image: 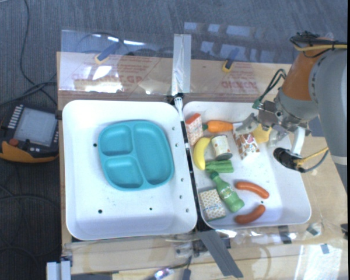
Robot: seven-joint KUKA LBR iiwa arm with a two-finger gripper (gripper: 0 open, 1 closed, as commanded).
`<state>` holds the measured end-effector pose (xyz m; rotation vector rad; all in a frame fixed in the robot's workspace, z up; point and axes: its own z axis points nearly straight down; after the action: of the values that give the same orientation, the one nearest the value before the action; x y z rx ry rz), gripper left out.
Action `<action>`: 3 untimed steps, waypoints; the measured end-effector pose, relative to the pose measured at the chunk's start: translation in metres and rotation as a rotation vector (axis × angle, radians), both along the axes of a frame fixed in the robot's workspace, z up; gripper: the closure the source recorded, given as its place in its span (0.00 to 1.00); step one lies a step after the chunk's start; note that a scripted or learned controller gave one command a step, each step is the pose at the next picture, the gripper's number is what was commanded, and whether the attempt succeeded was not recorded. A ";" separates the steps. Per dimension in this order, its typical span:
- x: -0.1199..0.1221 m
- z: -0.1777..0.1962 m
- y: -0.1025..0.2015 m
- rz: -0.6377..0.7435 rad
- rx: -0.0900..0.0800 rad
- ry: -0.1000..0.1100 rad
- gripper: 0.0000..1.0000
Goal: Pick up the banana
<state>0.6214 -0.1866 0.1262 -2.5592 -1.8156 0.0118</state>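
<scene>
The yellow banana [200, 153] lies curved near the left wall of the right bin [291, 191], between a small orange-and-white carton [192, 127] and a tin can [221, 146]. My gripper [258, 123] hangs over the upper right part of that bin, well to the right of the banana and apart from it. Just below the gripper lie a small yellow object [262, 135] and a red-and-white packet [247, 144]. The grey arm with its orange band [300, 77] reaches in from the right.
Around the banana lie a carrot [220, 126], a green vegetable [220, 166], a green bottle [228, 195], a cracker [212, 203] and two red sausages [252, 188]. The left bin [81, 214] holds a teal divided plate [134, 154].
</scene>
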 end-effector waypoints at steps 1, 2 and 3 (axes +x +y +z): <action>-0.019 -0.013 -0.003 -0.608 -0.004 0.001 0.00; -0.061 0.104 -0.038 -0.948 -0.009 -0.001 0.00; -0.061 0.109 -0.037 -0.943 -0.015 0.009 1.00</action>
<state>0.5605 -0.2239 0.2351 -3.1086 -0.4550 0.0322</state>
